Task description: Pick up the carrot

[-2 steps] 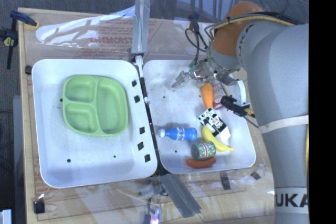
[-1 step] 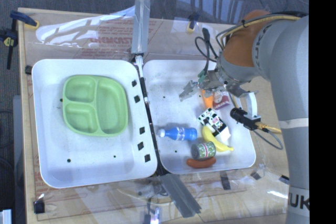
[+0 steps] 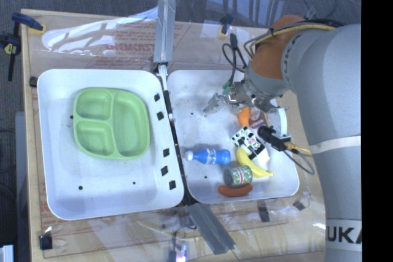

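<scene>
**Arm poised over the right bin, carrot not yet taken**

The grey two-finger gripper (image 3: 216,104) hung low in the shallow white right-hand bin (image 3: 190,132), its fingers seemingly spread with nothing between them. The small orange carrot (image 3: 244,115) lay just beside it, partly hidden under the wrist, near a black-and-white toy cow (image 3: 249,139). The approach seemed under way; next, the jaws would need centring over the carrot before closing.

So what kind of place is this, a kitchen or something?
More likely a robot test lab: a grey arm reaches over two white bins, one holding toy food such as a banana, on a clamped, taped bench.
</scene>
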`<state>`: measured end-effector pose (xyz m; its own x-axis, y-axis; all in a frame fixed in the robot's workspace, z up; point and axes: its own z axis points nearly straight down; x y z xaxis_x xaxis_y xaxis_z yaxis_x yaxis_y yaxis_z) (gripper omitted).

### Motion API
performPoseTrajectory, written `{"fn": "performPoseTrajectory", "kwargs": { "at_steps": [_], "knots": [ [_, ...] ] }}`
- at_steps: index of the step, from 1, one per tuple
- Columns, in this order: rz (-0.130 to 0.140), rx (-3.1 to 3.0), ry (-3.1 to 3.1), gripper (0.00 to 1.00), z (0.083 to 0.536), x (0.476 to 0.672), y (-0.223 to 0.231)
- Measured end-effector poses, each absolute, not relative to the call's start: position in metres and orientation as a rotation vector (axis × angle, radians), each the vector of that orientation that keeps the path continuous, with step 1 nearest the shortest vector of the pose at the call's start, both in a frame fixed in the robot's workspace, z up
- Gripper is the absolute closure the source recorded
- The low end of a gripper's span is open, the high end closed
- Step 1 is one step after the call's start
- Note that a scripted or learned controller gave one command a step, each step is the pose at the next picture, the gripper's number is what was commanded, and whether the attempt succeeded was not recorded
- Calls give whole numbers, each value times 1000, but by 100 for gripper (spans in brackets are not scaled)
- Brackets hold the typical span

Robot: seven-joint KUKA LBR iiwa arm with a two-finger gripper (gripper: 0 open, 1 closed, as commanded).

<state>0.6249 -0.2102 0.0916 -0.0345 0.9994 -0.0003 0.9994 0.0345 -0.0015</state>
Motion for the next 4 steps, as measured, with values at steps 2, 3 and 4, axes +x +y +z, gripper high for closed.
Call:
{"fn": "performPoseTrajectory", "kwargs": {
  "at_steps": [2,3,4],
  "knots": [
    [5,-2173,-2264,100,102,607,-209],
    [3,-2244,-2195,100,166,558,-211],
    [5,-2448,-1962,100,171,526,-112]
  ]
}}
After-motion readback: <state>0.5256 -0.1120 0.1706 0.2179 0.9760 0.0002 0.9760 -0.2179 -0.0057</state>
